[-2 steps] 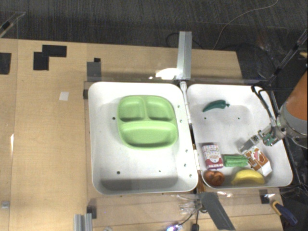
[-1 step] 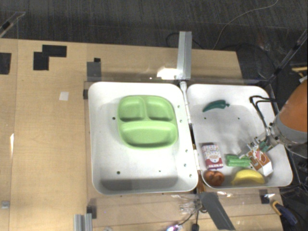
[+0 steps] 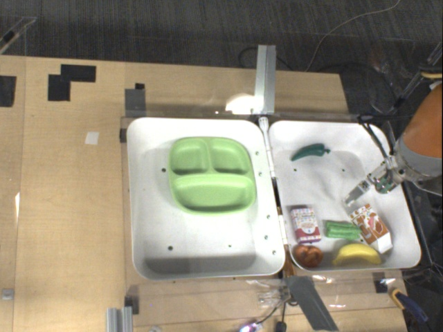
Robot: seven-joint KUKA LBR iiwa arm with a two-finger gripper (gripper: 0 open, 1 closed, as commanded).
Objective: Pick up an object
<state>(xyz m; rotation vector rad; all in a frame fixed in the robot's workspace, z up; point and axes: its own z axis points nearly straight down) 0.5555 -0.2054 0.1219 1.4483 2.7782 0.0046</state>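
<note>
The right bin (image 3: pixel 325 133) holds several objects. A dark green pepper (image 3: pixel 310 151) lies near its back. Along the front sit a red and white can (image 3: pixel 304 225), a flat green bar (image 3: pixel 342 230), a brown-red fruit (image 3: pixel 309 255), a yellow banana (image 3: pixel 358 254) and a small white and red carton (image 3: pixel 372 227). My gripper (image 3: pixel 368 187) hangs over the right side of this bin, just behind the carton and to the right of the pepper. I see nothing held in it.
The left bin (image 3: pixel 149 206) holds a light green divided plate (image 3: pixel 211 173). A metal divider post (image 3: pixel 266 75) stands behind the seam between the bins. The grey and orange arm (image 3: pixel 423 133) comes in from the right edge, beside cables.
</note>
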